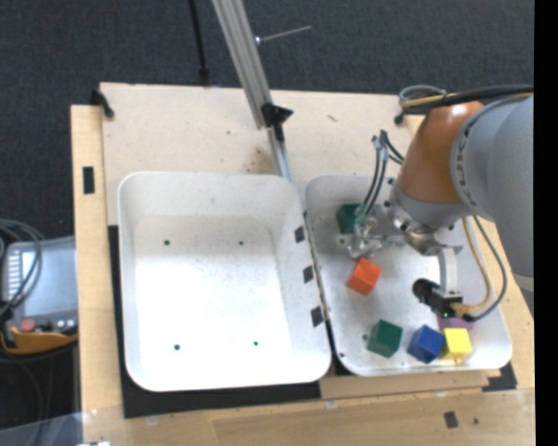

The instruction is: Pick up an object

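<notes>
Tool (361,247) sits in the right bin (502,347) just above the orange block (363,276); grip state cannot be told.

You can count two bins (214,189) and five blocks: two green (385,338), one orange (363,276), one blue (427,344), one yellow (458,343).

A pale wooden bench (186,128) stands on dark carpet (74,26), with what looks like a control pendant (33,295) at its left.

Orange cube (363,276) tilted, right bin
</notes>
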Robot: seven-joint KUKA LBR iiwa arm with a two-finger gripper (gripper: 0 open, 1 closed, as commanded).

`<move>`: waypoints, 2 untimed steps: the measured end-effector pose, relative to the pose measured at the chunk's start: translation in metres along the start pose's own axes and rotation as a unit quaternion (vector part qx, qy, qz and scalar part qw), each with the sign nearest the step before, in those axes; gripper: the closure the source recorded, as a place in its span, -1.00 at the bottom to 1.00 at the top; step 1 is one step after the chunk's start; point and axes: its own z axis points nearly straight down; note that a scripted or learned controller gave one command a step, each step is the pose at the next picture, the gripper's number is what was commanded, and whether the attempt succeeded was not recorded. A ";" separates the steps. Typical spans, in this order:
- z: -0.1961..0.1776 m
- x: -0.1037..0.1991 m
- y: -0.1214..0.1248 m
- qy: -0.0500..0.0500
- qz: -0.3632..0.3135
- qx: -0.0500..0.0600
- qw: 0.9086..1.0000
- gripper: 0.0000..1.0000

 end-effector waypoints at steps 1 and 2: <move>-0.056 0.007 -0.004 0.000 -0.006 -0.002 1.000 1.00; -0.094 0.005 -0.003 0.000 -0.007 -0.001 1.000 1.00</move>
